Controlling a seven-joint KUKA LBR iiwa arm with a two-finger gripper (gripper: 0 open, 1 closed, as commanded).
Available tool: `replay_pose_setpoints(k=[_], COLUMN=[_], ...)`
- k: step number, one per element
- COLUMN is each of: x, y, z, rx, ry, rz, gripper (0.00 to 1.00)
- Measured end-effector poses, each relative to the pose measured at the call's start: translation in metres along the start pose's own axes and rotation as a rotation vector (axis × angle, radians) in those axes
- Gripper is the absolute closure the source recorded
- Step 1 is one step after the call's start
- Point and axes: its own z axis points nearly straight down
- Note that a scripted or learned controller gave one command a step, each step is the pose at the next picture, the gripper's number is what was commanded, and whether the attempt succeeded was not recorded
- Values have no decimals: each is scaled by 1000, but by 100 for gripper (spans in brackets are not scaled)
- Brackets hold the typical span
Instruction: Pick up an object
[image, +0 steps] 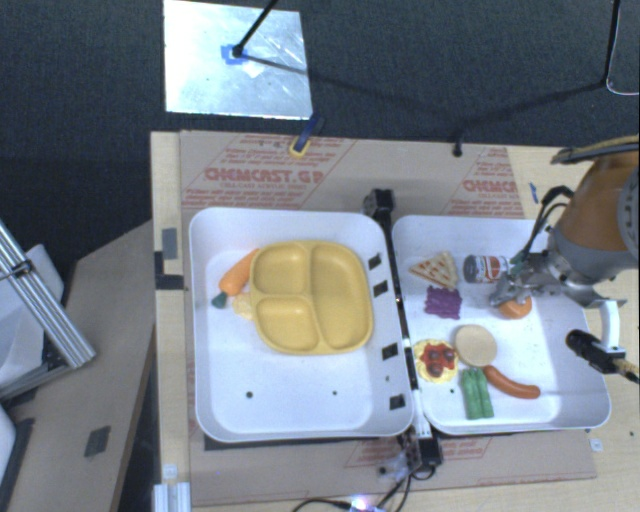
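- Camera view: two shallow white bins sit side by side on a tabletop (170, 330) covered by a sheet of printed cardboard (270, 170).
- The left bin (215, 400) holds a yellow divided plate (305, 297) with three sections, lying roughly in the middle.
- A toy carrot (237, 272) lies just beside the plate's far left edge, touching it or nearly so.
- The right bin (560, 400) holds a scatter of toy food.
- At its far left lies a pizza slice (436, 269), with a purple bunch of grapes (443, 301) just near of it.
- A small can (484, 268) with a red label lies on its side to the right of the pizza slice.
- Towards the near side, a round pizza with red topping (435, 360) touches a tan bun (475, 345).
- A green vegetable (477, 393) lies near of the bun, and a sausage (511, 383) lies just to its right.
- The arm (600, 225) reaches in from the right, low over the far right part of the right bin.
- The gripper (515, 292) sits just right of the can, directly over an orange piece (517, 309) whose edge pokes out on its near side.
- I cannot tell whether the fingers are released or clenched, nor whether they grasp the orange piece.
- A shiny metal sheet (238, 60) lies on the dark floor beyond the tabletop.
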Motion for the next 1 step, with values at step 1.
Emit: replay_pose_setpoints(k=[1], x=[-1], y=[-4], z=[-63], rx=[1], ry=[1], rz=[-1], gripper=[100])
